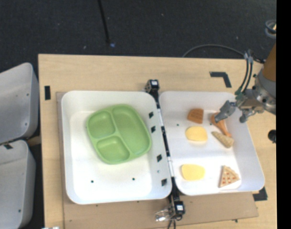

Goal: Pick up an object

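- The gripper [225, 112] is seen low over the right bin's [245, 175] upper right part; whether anything is grasped cannot be told.
- An orange carrot-like piece [223, 126] lies just beneath it, touching a tan bread-like piece [223, 139].
- A brown square piece [196, 115] and a yellow oval piece [196, 134] are found to the left of these.
- A second yellow piece [192, 171] and a pizza slice [228, 177] are placed nearer the bin's lower edge.
- A green divided plate [118, 133] is held in the left bin [78, 185].
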`<action>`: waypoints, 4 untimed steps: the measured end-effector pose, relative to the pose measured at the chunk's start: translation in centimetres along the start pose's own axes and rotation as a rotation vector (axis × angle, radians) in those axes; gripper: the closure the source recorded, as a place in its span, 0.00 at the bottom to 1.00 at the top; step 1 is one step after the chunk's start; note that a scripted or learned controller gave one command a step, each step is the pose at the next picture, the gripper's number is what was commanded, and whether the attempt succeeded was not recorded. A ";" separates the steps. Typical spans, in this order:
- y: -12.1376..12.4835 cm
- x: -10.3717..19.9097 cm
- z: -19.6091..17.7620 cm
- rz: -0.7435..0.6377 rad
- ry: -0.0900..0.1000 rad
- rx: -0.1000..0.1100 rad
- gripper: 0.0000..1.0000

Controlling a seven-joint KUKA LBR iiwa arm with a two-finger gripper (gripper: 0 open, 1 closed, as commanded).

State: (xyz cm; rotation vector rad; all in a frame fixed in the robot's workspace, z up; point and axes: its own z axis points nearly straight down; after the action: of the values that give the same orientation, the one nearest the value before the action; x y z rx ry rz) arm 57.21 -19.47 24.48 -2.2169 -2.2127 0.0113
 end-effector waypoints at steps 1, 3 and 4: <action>0.2 0.1 -0.7 -0.002 -0.002 -0.013 0.00; 0.6 -0.6 11.2 -0.001 -0.003 -0.008 0.00; 1.1 -1.1 13.7 0.001 -0.014 -0.028 0.00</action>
State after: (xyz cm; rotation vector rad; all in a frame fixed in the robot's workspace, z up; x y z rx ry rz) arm 58.17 -20.54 10.76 -2.2388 -2.2328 -0.0051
